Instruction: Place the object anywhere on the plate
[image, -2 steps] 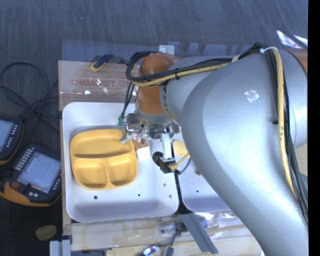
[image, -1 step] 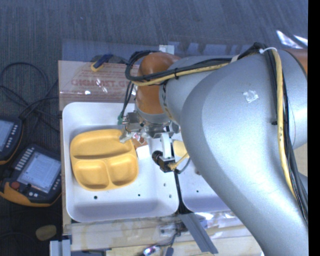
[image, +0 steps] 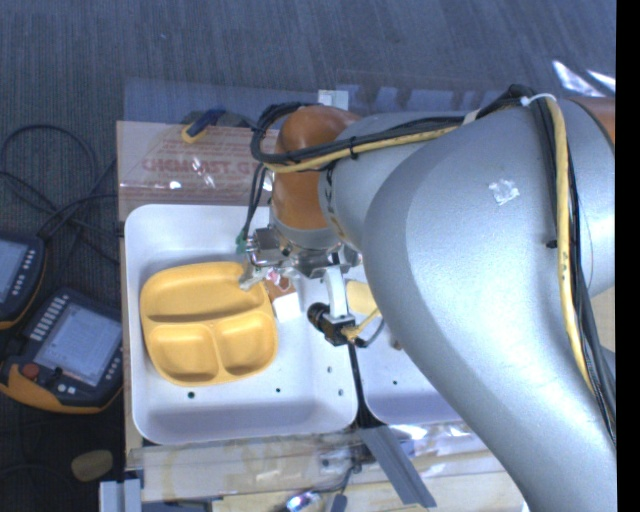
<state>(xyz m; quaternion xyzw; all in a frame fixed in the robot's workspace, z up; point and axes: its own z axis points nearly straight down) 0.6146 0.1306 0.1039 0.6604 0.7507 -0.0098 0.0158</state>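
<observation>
— So, what is lying under the arm?

— Two white bins are sitting side by side on the bench; the left bin (image: 200, 400) is holding a yellow divided plate (image: 205, 320). The gripper (image: 272, 275) is hanging at the plate's right edge.

— Are its jaws gripping anything?

— I cannot tell; the wrist is covering them. Something small and reddish (image: 283, 283) is peeking out just beside them, too hidden to name.

— And the room?

— Grey carpet (image: 100, 60) is showing around the bench, with two teach pendants (image: 60, 345) lying well left of the jaws.
</observation>
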